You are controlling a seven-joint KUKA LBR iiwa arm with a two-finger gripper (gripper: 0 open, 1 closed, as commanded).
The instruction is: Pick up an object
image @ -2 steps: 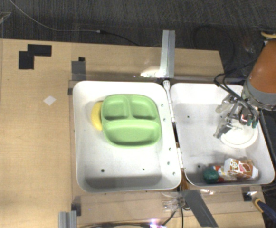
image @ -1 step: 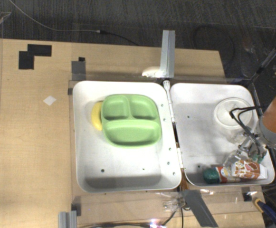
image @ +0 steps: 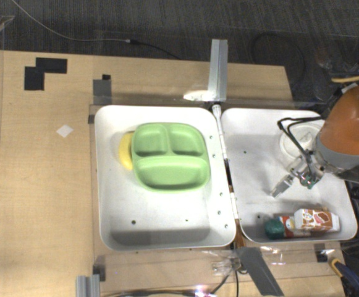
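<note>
A white bottle (image: 308, 221) with a brown and red label and a green cap (image: 274, 228) lies on its side along the front wall of the right bin (image: 253, 166). My gripper (image: 294, 183) hangs over the middle of that bin, a little above and behind the bottle, and stands open with nothing between its fingers. One grey finger (image: 282, 186) points to the lower left. A white round dish (image: 293, 142) sits at the back of the right bin, partly hidden behind the arm's orange band (image: 349, 129).
The left bin (image: 160, 221) holds a green divided plate (image: 168, 155) with a yellow object (image: 125, 151) poking out from under its left edge. A metal divider (image: 223, 166) separates the two bins. A black cable (image: 293, 132) loops near the wrist.
</note>
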